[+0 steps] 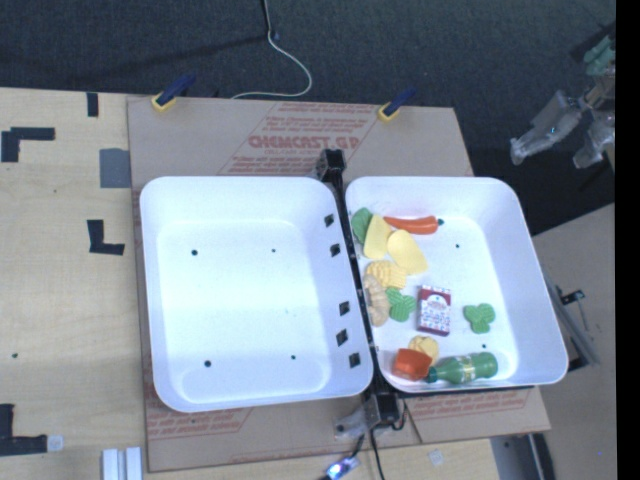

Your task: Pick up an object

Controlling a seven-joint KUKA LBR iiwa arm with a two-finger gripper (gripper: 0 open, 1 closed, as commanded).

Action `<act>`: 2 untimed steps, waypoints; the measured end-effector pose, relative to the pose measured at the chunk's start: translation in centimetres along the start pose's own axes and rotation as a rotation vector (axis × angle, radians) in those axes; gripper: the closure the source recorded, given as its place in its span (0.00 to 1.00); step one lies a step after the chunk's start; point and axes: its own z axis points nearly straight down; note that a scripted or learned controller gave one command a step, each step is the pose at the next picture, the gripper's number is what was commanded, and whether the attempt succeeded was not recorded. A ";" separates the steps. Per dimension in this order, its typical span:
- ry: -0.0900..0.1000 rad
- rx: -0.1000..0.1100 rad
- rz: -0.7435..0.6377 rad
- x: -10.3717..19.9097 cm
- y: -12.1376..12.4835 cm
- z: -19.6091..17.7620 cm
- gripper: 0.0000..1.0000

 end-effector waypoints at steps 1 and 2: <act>0.000 -0.001 -0.001 -5.9 -2.2 -0.1 1.00; 0.000 0.000 -0.002 -12.0 -0.2 0.1 1.00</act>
